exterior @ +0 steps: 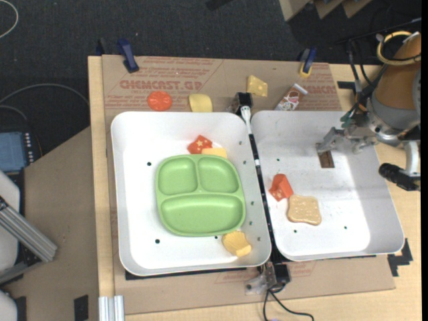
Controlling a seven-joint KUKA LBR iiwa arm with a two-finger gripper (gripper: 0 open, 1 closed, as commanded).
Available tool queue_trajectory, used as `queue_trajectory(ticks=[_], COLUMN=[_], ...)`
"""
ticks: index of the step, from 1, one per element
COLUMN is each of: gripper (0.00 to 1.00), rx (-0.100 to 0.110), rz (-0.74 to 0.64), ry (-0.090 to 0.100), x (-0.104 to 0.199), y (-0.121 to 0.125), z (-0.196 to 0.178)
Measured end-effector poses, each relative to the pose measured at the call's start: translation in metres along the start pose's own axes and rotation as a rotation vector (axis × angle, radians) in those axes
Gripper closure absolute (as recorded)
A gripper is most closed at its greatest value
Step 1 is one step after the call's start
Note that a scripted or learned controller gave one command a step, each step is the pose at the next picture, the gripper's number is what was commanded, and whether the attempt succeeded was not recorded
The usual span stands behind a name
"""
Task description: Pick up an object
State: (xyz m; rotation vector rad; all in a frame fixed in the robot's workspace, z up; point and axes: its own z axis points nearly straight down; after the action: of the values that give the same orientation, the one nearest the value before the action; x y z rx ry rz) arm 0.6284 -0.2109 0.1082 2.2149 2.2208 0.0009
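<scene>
Hovering, claw state unclear; orange block lies lengthwise up-down, beside toast.

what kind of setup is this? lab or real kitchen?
Most likely a robot lab test bench, not a kitchen. Two white bins sit on a cardboard sheet clamped down with blue clips, toy food pieces are scattered around, and loose cables trail off the front.

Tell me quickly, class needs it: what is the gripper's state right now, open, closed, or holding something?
Gripper: over the right bin, near its far side; whether it is open or closed cannot be told, and nothing is seen held.
</scene>
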Motion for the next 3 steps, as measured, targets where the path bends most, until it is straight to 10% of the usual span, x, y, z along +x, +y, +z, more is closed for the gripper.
queue_trajectory(ticks=[1,2,3], gripper=[0.00,0.00,0.00], rx=[0.008,-0.001,0.008], rz=[-0.001,0.005,0.000], ry=[0.005,0.000,0.005], x=[0.046,-0.005,0.023], y=[0.008,-0.003,0.010], z=[0.024,-0.049,0.000])
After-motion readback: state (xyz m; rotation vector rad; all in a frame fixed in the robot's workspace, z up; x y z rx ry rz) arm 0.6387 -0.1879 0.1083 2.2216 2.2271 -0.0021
